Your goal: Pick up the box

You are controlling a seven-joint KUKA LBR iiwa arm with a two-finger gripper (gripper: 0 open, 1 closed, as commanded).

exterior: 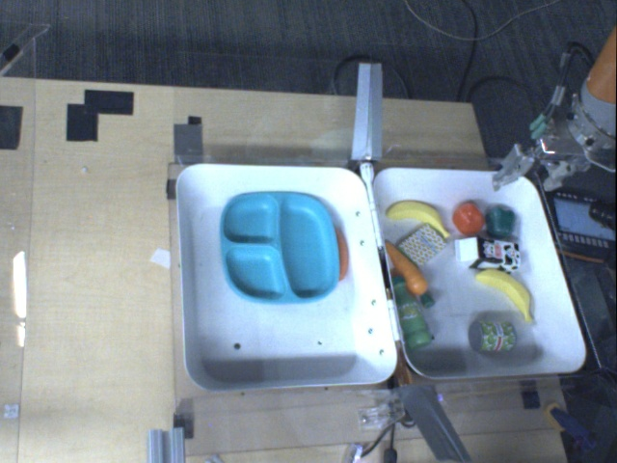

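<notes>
No brand name or legible writing can be made out on any item; the small box with a fine multicoloured checked print (422,244) shows pattern only, and the white box with black-and-red markings (500,253) is too small to read. The checked box lies in the right white bin (569,340), toward 10 o'clock of the bin's centre, just below a yellow banana (416,214) and touching or nearly touching the orange carrot-shaped item (409,271) at its 7 o'clock. A dark green bottle (414,318) lies along the bin's left wall at 7 o'clock. A red-orange round fruit (468,217) and a dark teal cup-like object (500,221) sit at 12 o'clock; a second yellow banana (510,289) and a round green patterned can (493,336) sit toward 5 o'clock. The left white bin (202,350) holds a blue sectioned plastic tray (280,245). The gripper (514,166) hangs over the right bin's rim at 1 o'clock, well apart from the checked box; whether its grasp is wide or closed cannot be told. The arm enters from 2 o'clock.
</notes>
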